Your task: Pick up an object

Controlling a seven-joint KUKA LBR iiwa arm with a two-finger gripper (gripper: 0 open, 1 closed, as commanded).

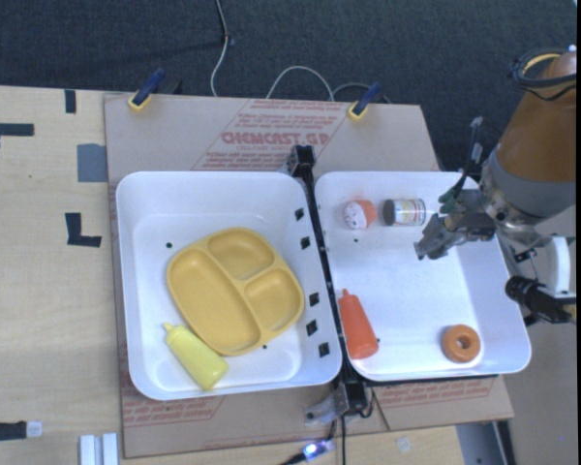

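In the right bin [407,289] lie an orange bottle [357,325] along the left wall, a brown doughnut [461,343] near the front right corner, a small orange and white toy [358,214] and a small jar with a dark lid [404,211] at the back. My gripper [434,243] hangs over the right bin's back right part, just right of and a little in front of the jar, with nothing seen between its fingers. The left bin [140,260] holds a yellow divided plate [234,289] and a yellow bottle [196,356].
A black divider with clips [315,260] runs between the two bins. Cardboard [271,134] lies under them, with yellow and blue clamps [147,89] at the back and a white cable [300,76] looping there.
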